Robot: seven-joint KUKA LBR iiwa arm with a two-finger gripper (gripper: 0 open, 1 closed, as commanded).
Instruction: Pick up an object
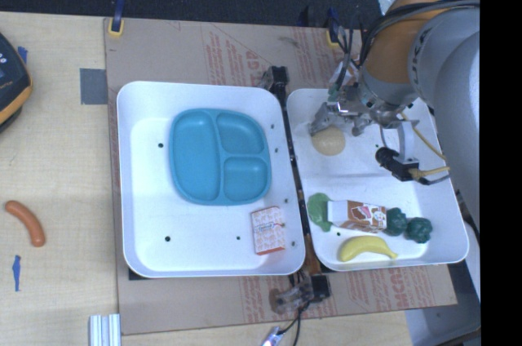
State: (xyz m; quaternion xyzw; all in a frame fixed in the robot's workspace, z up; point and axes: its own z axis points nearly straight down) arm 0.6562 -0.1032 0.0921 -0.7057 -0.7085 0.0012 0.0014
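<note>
Fingers (336, 121) are down in the far corner of the right bin (444, 253), metal tips splayed out a little, and whether they are spread or pinching I cannot tell from this angle. Just below them, touching or nearly so, sits a tan ball (329, 142) on the bin floor; nothing shows it caught between the tips. Behind the fingers the grey arm (444, 59) rises with its orange band (405, 14), and a black cable piece (397, 163) hangs beside the wrist, toward the near side. Farther toward the near edge of the same bin lies a row of things: a green leaf-shaped toy (317, 210), a brown-and-white packet (359, 215) touching it, a dark green broccoli-like piece (409, 227) at the packet's other end, and a banana (364, 250) just in front of them. Across the divide, away from the arm, the left bin (140, 173) carries a blue sectioned plate (218, 156) and a small red-and-white packet (268, 229) at its near corner. Well beyond that, out on the bare wooden surface (57, 157), a sausage (27, 223) lies alone.
</note>
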